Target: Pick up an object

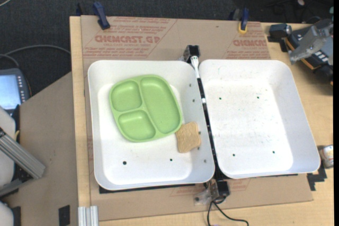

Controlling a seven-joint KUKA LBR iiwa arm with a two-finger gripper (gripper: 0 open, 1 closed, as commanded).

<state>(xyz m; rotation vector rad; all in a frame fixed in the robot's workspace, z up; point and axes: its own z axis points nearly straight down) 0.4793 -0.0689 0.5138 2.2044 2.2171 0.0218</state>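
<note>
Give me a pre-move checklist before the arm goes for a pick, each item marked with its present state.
1. Something to pick lies in the left bin: ok, a green divided plate and a tan sponge-like piece.
2. Tan piece free of the plate: cannot tell, it sits against the plate's lower right corner.
3. Tan piece away from the bin wall: not ok, it lies near the right wall.
4. Plate lying flat, open side up: ok.
5. Gripper ready above the bins: not ok, it sits off the right bin's far corner.
</note>
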